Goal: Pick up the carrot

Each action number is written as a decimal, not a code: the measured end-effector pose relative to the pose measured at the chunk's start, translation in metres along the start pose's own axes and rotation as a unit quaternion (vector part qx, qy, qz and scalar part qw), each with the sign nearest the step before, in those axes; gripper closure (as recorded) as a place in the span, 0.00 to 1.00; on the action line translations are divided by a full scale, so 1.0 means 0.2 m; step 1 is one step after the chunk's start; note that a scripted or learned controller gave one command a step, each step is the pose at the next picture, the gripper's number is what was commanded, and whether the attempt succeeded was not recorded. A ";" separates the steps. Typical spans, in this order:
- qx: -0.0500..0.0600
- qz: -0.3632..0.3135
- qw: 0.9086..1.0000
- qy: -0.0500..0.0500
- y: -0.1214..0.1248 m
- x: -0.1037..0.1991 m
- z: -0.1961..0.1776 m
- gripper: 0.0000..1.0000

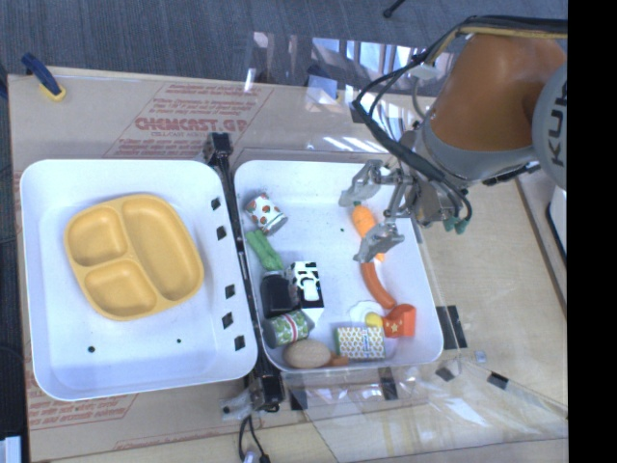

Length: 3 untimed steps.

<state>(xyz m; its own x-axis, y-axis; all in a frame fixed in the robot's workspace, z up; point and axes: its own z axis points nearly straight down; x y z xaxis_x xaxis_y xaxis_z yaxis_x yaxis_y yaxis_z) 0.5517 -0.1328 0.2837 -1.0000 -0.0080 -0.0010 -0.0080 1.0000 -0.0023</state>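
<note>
Orange, short and stubby, the carrot (363, 222) lies between the spread fingers (378, 242).

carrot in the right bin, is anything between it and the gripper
Nothing visible stands in the way. The gripper is right at the carrot, its fingers open on either side of the carrot's upper end. The orange sausage-like piece lies just below, clear of the fingers.

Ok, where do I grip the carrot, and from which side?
Across its thick middle, from straight above: the carrot lies flat in the right bin with bare floor either side. The open gripper straddles it.
</note>
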 end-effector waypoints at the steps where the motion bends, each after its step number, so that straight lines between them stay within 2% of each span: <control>1: -0.003 -0.029 1.000 0.005 -0.30 -0.24 0.56 0.00; 2: -0.001 0.007 1.000 0.002 -0.37 -0.27 0.97 0.00; 3: 0.000 0.002 1.000 -0.002 -0.36 -0.29 0.90 1.00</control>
<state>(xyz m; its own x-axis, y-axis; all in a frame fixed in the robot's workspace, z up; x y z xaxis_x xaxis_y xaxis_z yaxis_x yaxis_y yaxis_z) 0.6098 -0.2052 0.1037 -1.0000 -0.0035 -0.0058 -0.0035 1.0000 -0.0013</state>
